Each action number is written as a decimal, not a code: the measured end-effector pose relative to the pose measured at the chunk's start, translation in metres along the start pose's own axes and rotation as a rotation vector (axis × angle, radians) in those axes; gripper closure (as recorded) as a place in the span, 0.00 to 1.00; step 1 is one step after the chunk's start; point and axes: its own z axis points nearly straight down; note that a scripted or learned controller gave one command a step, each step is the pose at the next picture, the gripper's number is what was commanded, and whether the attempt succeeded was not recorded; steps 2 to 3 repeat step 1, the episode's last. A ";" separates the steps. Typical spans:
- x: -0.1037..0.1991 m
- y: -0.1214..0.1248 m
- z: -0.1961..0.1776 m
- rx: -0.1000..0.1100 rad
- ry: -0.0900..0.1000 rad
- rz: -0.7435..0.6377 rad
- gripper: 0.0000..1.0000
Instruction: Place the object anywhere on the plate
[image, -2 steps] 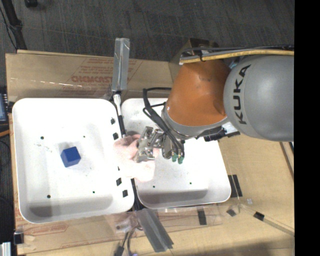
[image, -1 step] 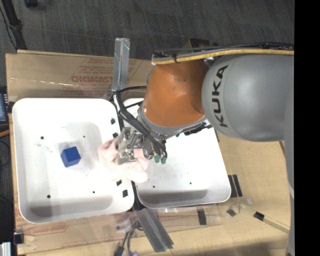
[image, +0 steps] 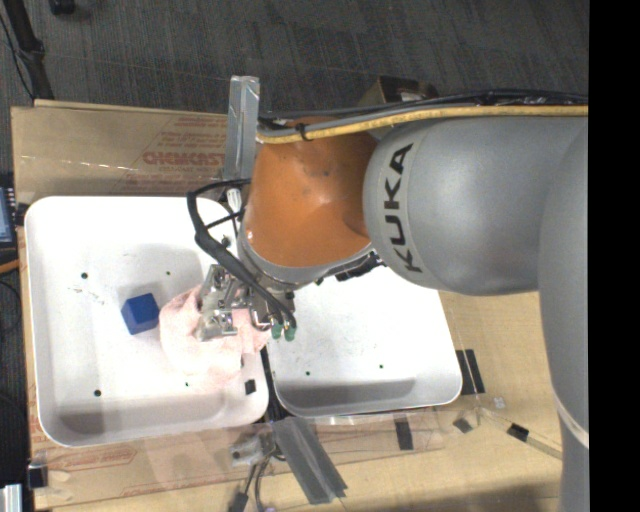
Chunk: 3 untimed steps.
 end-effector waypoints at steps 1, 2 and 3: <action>0.000 0.000 0.000 0.000 0.000 0.001 0.00; 0.000 0.000 0.000 0.000 0.000 0.001 0.00; 0.000 0.000 0.000 0.000 0.000 0.001 0.00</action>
